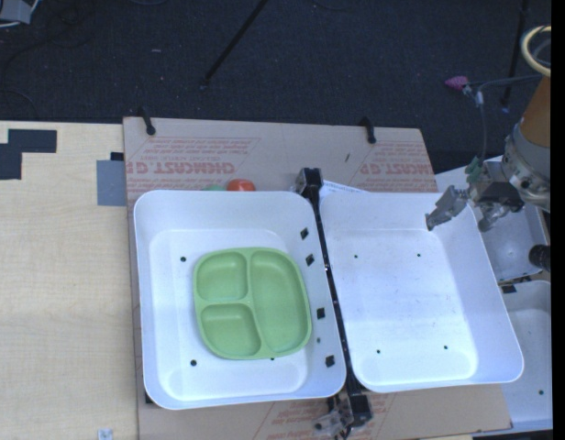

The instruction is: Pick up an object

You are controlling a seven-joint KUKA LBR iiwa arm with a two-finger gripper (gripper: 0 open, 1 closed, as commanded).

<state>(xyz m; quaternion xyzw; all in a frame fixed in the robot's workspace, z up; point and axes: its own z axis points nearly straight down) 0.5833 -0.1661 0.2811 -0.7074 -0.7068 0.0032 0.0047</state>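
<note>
Nearest you, two white bins sit side by side on a cardboard sheet (264,159) on the desk (53,291), joined by a row of black clips (324,282). Left bin (163,218): a green divided plate (252,302) lies flat on its floor, three compartments, nothing in them. Right bin (411,291): bare floor with a few small dark specks. Beyond the left bin's far rim, a small orange-red object (240,186) rests on the cardboard, touching nothing you can make out. At the right bin's far right corner, the claw (466,204) hangs over the rim, fingers spread apart, nothing between them. Dark carpet (264,44) lies behind
</note>
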